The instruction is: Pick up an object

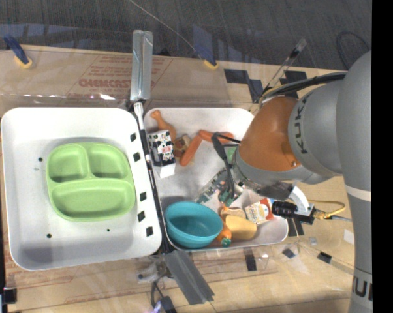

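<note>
**Two bins, arm over the right one**

I see a green divided plate (pixel 91 180) in the left bin (pixel 14 194). The right bin (pixel 203 119) holds a blue bowl (pixel 193 224), an orange carrot toy (pixel 191 147) and small clutter. The tool's (pixel 224 186) state I cannot tell.

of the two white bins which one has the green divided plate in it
The left bin. The green divided plate lies alone in it, while the right bin holds the blue bowl and a clutter of small items under the arm.
</note>
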Robot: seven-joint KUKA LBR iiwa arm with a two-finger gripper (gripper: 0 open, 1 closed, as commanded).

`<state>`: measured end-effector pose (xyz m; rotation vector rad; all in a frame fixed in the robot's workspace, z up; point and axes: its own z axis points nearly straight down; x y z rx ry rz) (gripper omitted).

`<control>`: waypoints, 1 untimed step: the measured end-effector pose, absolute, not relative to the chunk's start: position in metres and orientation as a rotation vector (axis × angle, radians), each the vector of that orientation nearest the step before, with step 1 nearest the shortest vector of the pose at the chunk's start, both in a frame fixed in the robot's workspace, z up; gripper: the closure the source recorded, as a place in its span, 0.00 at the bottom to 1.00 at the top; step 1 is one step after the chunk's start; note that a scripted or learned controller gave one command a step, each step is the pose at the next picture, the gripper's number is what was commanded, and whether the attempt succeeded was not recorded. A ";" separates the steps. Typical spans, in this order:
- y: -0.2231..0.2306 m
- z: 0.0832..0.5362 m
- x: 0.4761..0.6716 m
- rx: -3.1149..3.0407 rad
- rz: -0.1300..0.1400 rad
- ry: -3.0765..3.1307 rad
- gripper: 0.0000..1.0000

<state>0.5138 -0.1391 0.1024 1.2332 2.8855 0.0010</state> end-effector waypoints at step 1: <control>-0.040 0.193 0.500 1.857 0.005 2.534 1.00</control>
